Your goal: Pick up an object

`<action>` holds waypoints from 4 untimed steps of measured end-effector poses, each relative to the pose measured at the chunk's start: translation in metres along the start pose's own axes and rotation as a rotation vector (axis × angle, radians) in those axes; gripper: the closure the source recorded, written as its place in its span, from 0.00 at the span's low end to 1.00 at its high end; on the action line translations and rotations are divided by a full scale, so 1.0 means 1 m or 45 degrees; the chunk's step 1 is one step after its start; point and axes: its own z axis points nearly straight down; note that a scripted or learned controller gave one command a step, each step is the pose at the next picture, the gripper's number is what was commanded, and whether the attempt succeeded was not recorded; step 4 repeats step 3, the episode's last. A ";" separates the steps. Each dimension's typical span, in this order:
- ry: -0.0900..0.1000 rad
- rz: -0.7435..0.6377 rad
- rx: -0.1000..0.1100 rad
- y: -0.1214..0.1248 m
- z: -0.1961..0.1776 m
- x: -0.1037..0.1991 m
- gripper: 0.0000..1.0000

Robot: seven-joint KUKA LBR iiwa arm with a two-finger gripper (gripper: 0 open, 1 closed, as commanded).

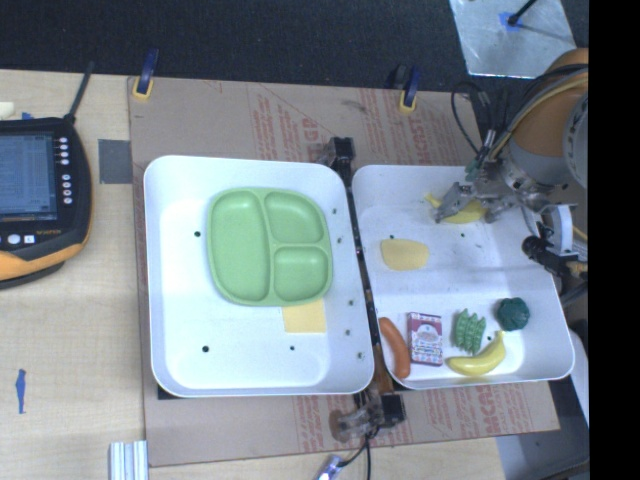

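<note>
Lettering in faded red runs across the cardboard sheet [250,118] under both bins, too blurred to read; the small red carton [426,338] in the right bin [540,288] bears a label likewise illegible. Gripper [462,206] sits low at that bin's far side, directly over a yellow item [462,214] (identity unclear); whether the claw is open or closed cannot be told. Near edge: sausage [394,347], green pods [468,329], banana [478,359], dark green piece [513,313]; pale yellow slice [404,254] mid-bin. Left bin [180,268]: green divided plate [269,245], yellow square [304,317] touching it.
</note>
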 end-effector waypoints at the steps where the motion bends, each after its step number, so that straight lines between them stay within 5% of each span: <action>1: -0.002 0.000 0.001 -0.095 0.001 -0.011 0.00; 2: -0.001 0.001 -0.004 -0.012 0.000 -0.010 0.00; 4: -0.002 0.000 -0.005 0.000 0.000 -0.005 0.00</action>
